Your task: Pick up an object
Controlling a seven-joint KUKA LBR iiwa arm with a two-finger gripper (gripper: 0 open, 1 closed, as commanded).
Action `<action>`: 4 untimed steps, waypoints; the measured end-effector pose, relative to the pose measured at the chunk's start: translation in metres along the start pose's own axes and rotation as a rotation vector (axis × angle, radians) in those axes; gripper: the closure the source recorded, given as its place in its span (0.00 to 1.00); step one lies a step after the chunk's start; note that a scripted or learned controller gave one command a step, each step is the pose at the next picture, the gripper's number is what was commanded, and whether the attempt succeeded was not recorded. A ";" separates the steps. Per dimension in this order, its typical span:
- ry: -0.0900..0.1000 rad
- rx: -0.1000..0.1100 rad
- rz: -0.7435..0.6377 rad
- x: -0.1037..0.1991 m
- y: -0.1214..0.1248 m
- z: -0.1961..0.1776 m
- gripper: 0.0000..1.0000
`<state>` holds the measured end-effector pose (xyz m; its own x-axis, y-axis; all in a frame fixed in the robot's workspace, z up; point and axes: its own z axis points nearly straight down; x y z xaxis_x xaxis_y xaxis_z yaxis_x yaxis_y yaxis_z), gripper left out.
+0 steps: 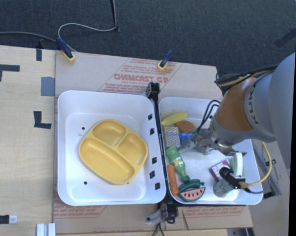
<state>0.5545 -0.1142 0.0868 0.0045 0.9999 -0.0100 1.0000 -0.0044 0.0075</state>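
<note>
My gripper (198,142) is low in the right bin (207,104), below the orange band of the arm (236,111). It sits just right of a small blue thing (186,137) and a grey textured block (171,137). Near it, toward the bin's left side, lie a yellow banana-shaped piece (173,118), a brown round piece (186,126), a green bottle (176,161), an orange carrot (172,178) and a watermelon slice (191,192). The arm hides part of the bin's middle.
A magenta and white packet (218,170) and a grey-green round cup (222,188) lie at the right bin's front right. The left bin (69,136) holds a yellow divided plate (113,150). A black divider (156,140) separates the bins.
</note>
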 end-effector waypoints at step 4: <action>0.014 0.022 -0.006 0.000 0.075 -0.017 1.00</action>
<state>0.6291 -0.1140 0.1040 -0.0017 1.0000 0.0039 0.9999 0.0017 -0.0145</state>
